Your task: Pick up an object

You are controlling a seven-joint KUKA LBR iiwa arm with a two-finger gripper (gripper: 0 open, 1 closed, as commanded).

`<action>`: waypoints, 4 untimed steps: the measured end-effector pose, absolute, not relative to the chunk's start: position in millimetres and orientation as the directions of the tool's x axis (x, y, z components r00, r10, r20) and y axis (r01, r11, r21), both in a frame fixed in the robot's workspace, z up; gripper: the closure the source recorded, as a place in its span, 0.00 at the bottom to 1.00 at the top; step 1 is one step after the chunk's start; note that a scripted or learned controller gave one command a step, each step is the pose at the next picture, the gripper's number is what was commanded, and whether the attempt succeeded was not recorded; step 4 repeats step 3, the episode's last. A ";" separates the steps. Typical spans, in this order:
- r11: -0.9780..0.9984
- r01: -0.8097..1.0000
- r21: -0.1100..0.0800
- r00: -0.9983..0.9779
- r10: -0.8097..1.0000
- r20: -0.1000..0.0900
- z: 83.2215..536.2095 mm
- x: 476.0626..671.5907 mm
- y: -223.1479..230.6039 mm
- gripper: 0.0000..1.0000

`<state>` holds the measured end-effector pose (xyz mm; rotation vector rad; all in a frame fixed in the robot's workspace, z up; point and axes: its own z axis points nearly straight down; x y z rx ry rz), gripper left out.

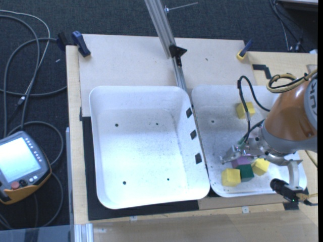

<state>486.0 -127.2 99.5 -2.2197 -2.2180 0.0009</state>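
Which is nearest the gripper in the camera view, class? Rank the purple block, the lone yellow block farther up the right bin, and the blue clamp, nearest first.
1. Purple block: right beside the gripper, in the right bin.
2. Lone yellow block: farther up the same bin.
3. Blue clamp: bench's far left corner, beyond the left bin.

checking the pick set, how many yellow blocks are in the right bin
3. One yellow block sits alone toward the far side of the right bin; one at the near edge beside the green block; one under the gripper. The arm may hide others.
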 end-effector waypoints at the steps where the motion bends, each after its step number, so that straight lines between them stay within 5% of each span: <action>1: 0.000 1.000 0.001 0.000 1.000 0.002 109.9 487.8 -127.1 1.00; 2: 0.011 1.000 0.007 -0.011 1.000 0.004 202.7 504.9 -1.9 1.00; 3: 0.010 1.000 0.000 -0.010 1.000 0.004 198.9 513.0 75.4 1.00; 4: 0.010 1.000 0.000 -0.010 1.000 0.004 198.9 513.0 75.4 1.00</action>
